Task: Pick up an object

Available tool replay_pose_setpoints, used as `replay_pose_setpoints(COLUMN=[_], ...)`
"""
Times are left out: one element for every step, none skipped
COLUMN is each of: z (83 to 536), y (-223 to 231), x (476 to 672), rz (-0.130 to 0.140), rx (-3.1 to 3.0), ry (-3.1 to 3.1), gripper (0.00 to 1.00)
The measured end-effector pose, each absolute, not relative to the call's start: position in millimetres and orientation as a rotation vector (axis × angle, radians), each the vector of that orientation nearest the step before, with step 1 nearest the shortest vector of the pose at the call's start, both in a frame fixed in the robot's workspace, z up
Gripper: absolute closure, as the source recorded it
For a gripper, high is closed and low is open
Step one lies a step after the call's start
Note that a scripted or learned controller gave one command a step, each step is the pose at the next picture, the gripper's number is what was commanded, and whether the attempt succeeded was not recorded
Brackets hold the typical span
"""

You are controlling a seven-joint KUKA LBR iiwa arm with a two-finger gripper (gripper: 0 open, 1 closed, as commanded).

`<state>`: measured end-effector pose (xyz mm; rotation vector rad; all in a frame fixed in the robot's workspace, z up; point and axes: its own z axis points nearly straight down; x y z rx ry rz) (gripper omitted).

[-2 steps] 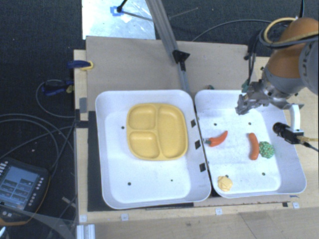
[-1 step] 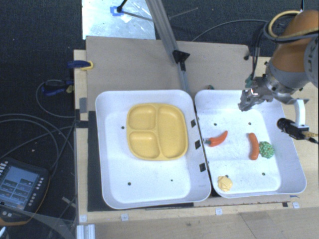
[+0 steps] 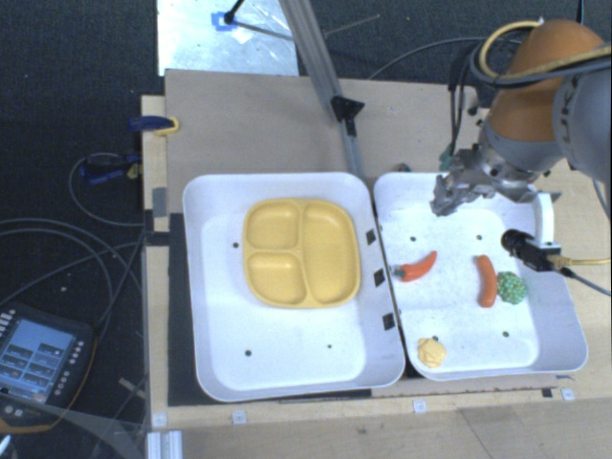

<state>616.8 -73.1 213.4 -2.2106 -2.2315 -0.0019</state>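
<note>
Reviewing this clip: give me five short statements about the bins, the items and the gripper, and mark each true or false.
1. The yellow tray lies in the left bin. True.
2. The carrot lies in the left bin. False: it lies in the right bin, near its left side.
3. The sausage touches the broccoli. True, or nearly: they lie side by side.
4. The gripper holds the carrot. False: it is over the right bin's far part, apart from the carrot.
5. The yellow item lies at the right bin's far edge. False: it lies in the near left corner.
</note>
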Motion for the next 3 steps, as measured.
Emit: replay_pose_setpoints(z=[224, 234, 232], y=[-21, 26, 68], x=[614.3, 603.7, 593.7], rz=[-0.005, -0.005, -0.001], rx=[-2.208, -2.208, -2.209], ry=[-2.234, -2.233, -2.232], gripper=[1.00, 1.00, 1.00])
